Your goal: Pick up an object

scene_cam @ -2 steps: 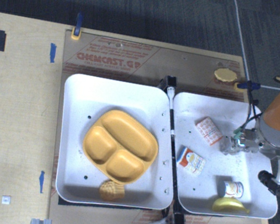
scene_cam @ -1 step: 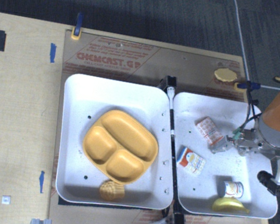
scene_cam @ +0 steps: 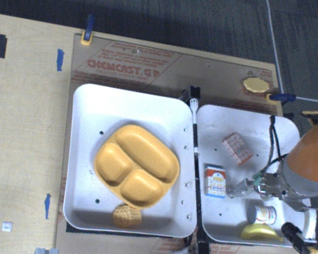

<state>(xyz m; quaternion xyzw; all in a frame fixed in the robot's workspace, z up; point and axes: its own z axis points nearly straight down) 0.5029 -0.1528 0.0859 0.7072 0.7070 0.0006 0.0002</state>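
we looked down on the bench and counted two white bins side by side. the left bin [scene_cam: 79, 140] held two things: one big yellow tray [scene_cam: 136, 164] with three compartments, lying at a tilt across the middle, and one small tan round piece [scene_cam: 127, 214] just below it, near the front wall and touching or nearly touching the tray's lower edge. the right bin [scene_cam: 249, 123] held four things by our count: one small crumpled packet [scene_cam: 236, 147] with red print toward the back, one little box [scene_cam: 215, 181] with a red and white top and blue lower part near the divider, one small white cup-like container [scene_cam: 264, 215] toward the front right, and one yellow banana [scene_cam: 261, 232] lying along the front wall, just below that container.

the arm [scene_cam: 316, 160] came in from the right, grey with the orange band showing, over the right bin's right side. the gripper [scene_cam: 244, 188] reached leftward, its metal tip sitting just right of the little box and above-left of the white container. we could not tell how far apart the claw stood, and we saw nothing held in it. one round tan disc [scene_cam: 256, 84] sat on the board behind the bins.
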